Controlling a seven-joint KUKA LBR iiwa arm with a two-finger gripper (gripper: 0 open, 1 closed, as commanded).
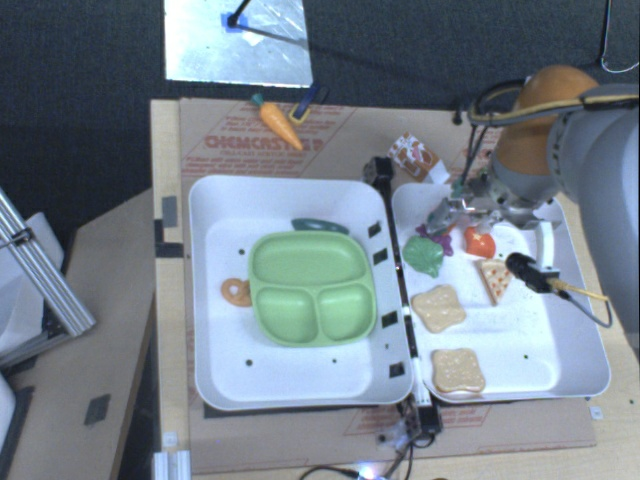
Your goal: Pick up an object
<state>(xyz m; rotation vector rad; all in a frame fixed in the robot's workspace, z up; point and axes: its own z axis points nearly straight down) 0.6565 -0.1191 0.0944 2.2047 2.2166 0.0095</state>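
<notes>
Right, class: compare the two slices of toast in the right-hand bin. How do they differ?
The upper toast slice lies beside the bin's divider, just below the green toy; the lower toast slice sits nearer the front rim. The upper is paler and turned at an angle; the lower is browner and squarer to the bin. Both lie flat, apart, in the right bin.

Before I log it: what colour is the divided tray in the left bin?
Light green tray, clearest in the camera view.
</notes>
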